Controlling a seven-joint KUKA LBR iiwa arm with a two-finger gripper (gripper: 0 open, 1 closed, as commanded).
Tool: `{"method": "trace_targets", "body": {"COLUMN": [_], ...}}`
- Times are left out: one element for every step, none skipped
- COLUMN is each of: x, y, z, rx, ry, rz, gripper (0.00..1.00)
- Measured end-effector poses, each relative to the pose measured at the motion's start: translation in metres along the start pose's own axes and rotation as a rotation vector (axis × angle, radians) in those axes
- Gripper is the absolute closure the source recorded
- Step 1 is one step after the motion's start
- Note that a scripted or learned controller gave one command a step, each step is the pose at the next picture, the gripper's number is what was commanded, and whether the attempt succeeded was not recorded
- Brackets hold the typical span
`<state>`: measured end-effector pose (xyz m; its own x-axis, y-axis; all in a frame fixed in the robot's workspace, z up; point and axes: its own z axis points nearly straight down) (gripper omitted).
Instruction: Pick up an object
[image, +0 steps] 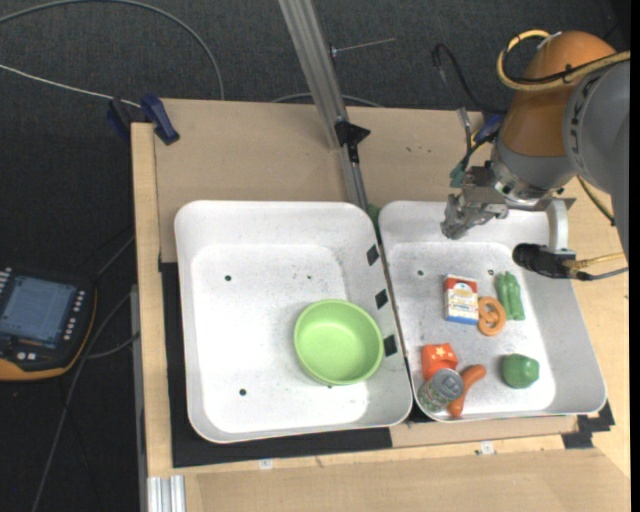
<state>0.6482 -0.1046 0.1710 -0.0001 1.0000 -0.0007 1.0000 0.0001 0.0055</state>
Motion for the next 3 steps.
{"method": "trace_targets", "body": {"x": [-0.004,-0.004,0.058], "y": [0.008,0.009,0.001], "z": [-0.060,-0.088,-0.083], "rx": [-0.001,0.002,0.005], "ry": [0.000,0.001,0.002], "rz": [0.000,0.000,-0.005], "gripper": [1.00,1.00,1.00]}}
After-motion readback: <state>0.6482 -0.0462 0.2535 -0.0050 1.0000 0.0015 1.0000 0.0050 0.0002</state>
